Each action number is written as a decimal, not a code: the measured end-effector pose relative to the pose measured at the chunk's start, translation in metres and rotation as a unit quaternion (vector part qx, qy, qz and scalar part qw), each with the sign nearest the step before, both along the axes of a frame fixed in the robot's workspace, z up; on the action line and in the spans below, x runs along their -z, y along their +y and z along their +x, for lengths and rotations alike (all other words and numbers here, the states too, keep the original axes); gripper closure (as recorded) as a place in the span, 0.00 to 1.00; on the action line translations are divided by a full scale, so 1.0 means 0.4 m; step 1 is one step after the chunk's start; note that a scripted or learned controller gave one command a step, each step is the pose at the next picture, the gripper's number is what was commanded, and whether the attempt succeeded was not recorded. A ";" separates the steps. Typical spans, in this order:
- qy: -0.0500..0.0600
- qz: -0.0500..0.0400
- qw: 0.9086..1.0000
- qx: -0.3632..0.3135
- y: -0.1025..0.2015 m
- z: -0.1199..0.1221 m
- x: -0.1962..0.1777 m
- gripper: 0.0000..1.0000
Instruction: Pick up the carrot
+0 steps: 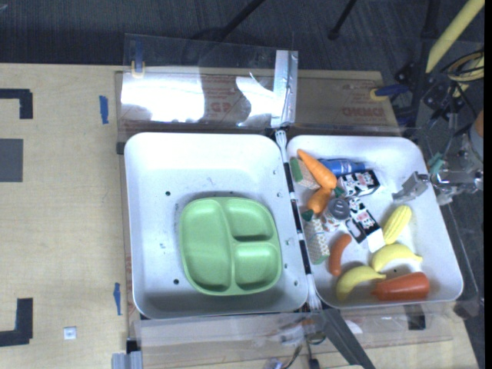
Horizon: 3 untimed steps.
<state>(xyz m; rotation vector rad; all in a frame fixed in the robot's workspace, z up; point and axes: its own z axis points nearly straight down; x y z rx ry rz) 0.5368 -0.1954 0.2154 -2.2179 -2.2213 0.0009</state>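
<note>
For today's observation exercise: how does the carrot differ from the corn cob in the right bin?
The carrot is orange and tapered; the corn cob is pale yellow and blunt. The carrot lies by the bin's upper left wall, the corn cob toward its right side. The carrot slants down to the right, the corn cob down to the left. Both lie in the right bin.

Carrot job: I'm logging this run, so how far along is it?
Nothing looks done: the carrot lies in the right bin among other toys. In hand: the pincer sits near that bin's right rim, apart from the carrot. Reaching, grasping and lifting remain.
</note>
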 end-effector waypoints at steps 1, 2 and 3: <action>-0.002 -0.002 1.000 0.016 0.021 0.149 0.018 0.00; -0.004 -0.003 0.991 -0.133 -0.046 0.280 -0.025 0.00; -0.001 0.000 0.994 -0.113 0.318 0.245 0.077 0.00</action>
